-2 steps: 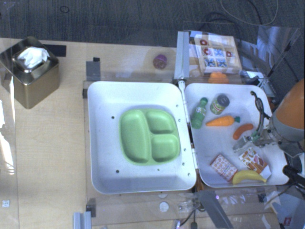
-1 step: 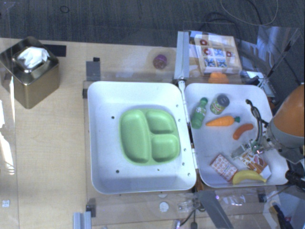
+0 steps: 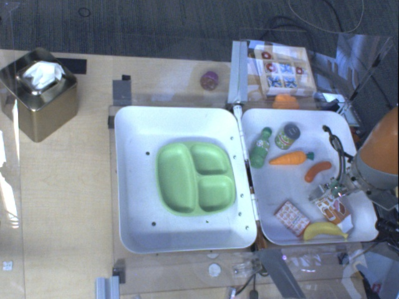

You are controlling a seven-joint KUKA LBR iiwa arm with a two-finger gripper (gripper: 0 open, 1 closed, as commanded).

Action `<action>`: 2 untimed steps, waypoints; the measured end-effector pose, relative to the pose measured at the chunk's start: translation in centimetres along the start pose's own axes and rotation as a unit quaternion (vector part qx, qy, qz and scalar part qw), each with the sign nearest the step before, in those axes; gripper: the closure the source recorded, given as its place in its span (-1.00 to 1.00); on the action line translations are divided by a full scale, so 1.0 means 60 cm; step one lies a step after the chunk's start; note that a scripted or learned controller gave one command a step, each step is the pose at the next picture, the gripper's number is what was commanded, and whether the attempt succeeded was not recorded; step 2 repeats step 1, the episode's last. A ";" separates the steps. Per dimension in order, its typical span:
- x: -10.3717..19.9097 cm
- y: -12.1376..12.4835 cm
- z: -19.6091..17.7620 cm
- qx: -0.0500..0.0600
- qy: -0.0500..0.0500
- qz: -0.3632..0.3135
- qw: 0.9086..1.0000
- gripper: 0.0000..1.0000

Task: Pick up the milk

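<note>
A: Where do we see the milk?

B: We see a small carton with orange and white print, which we take for the milk (image 3: pixel 332 209), in the right bin (image 3: pixel 274 123), near that bin's lower right corner. It lies just above the banana (image 3: pixel 324 231) and to the right of the checkered box (image 3: pixel 291 217).

A: And the arm?

B: The arm (image 3: pixel 380 151) comes in from the right of the right bin, with its orange band over the bin's right rim. The end effector (image 3: pixel 330 192) is low over the milk, at its upper left edge.

A: Can we say how the end effector stands?

B: No. The tip is small and dark against the carton, so we cannot tell if it is wide, narrow, or holding something.

A: What else lies in the right bin?

B: A green bottle (image 3: pixel 260 147) near its left wall, a small can (image 3: pixel 287 136) beside the bottle, a carrot (image 3: pixel 290 159) below the can, and a red sausage (image 3: pixel 318 170) to the right of the carrot.

A: And left of the right bin?

B: The left bin (image 3: pixel 134 217) touches it and holds a green divided tray (image 3: pixel 195 177). Further left on the surface (image 3: pixel 56 217) stands a brass-coloured tissue box (image 3: pixel 40 95).
</note>
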State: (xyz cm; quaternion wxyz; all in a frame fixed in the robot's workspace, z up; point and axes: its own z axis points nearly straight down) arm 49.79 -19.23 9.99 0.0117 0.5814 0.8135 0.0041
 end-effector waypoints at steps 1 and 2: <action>0.072 0.064 -0.117 0.008 0.006 -0.003 1.000 1.00; 0.072 0.064 -0.117 0.008 0.006 -0.003 1.000 1.00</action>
